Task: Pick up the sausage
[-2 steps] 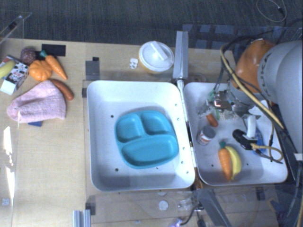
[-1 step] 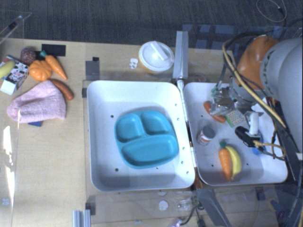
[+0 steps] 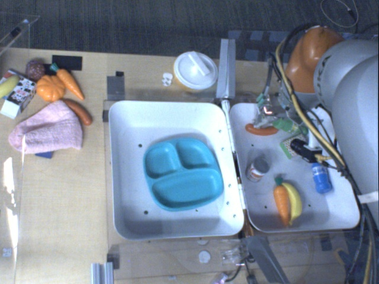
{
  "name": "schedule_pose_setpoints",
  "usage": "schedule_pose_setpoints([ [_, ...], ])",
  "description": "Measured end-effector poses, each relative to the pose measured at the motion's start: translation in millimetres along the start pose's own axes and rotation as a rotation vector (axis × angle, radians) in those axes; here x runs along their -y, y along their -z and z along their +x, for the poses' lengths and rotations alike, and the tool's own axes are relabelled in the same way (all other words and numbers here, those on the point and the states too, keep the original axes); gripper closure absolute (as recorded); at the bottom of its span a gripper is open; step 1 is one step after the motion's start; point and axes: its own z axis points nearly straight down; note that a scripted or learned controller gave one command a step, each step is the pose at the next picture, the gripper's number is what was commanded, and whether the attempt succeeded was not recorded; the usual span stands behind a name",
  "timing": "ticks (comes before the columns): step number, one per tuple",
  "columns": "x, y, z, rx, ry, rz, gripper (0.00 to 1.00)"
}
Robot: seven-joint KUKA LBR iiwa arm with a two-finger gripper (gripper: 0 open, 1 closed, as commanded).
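The sausage lies in the upper left corner of the right bin. The gripper sits just above it, touching or nearly so; whether it is open or closed cannot be told. A carrot and banana rest lower in that bin.
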Motion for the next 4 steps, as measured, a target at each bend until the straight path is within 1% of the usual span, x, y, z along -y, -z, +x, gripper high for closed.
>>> schedule_pose_setpoints([
  [1,1.0,-15.3,4.9,-0.004,-0.26,0.032,1.0],
  [2,1.9,-16.6,5.1,-0.004,-0.26,0.034,0.0],
  [3,-0.7,-4.1,5.0,0.0,-0.252,0.028,1.0],
  [4,-0.7,-4.3,5.4,-0.001,-0.251,0.029,0.0],
])
